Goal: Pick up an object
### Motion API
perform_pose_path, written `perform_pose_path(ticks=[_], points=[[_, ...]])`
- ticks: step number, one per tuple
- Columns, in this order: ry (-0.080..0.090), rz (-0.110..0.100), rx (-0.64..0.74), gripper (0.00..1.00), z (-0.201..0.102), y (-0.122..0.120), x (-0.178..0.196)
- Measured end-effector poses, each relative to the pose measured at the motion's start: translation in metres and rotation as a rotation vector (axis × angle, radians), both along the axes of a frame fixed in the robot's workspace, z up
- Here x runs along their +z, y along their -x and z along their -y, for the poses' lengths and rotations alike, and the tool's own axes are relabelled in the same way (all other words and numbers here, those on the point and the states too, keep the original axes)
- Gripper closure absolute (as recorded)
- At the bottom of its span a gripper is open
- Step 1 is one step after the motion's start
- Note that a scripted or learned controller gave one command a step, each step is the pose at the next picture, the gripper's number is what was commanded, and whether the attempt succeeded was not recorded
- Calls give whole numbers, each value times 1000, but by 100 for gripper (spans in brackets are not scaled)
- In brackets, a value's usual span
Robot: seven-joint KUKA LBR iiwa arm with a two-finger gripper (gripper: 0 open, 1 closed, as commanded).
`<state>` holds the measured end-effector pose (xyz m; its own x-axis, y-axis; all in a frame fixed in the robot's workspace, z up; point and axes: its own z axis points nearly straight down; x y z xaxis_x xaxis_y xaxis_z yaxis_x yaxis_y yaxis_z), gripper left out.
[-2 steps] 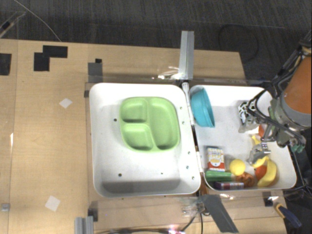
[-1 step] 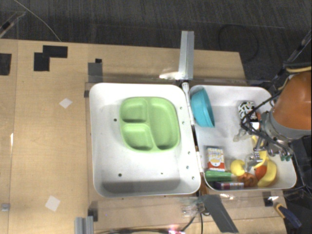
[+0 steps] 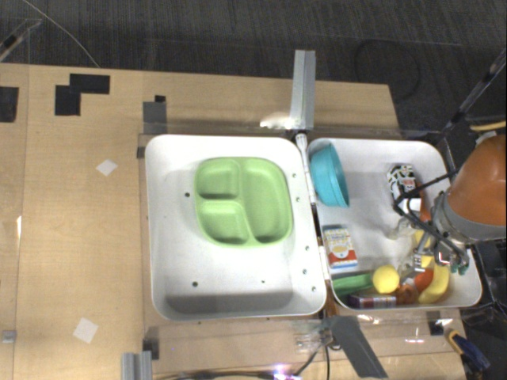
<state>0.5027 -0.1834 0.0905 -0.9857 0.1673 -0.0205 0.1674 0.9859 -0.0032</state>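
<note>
Two white bins sit side by side on the desk (image 3: 71, 236).
End effector (image 3: 428, 253) hangs low in the right bin (image 3: 372, 161), banana (image 3: 435, 285) just below it, lemon (image 3: 386, 279) to its left; its grip cannot be told.

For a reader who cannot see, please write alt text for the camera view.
A robot arm reaches from the right into the right bin, over a pile of small things including a yellow ball and a blue bowl. The left bin holds a green divided plate.
</note>
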Motion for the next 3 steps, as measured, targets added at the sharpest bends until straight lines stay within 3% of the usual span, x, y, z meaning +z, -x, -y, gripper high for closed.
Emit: perform_pose_path(ticks=[1,2,3], points=[[2,2,178,0,-2,9,0],[-1,-6,137,0,22,-55,22],[-3,-5,30,0,15,-29,-1]])
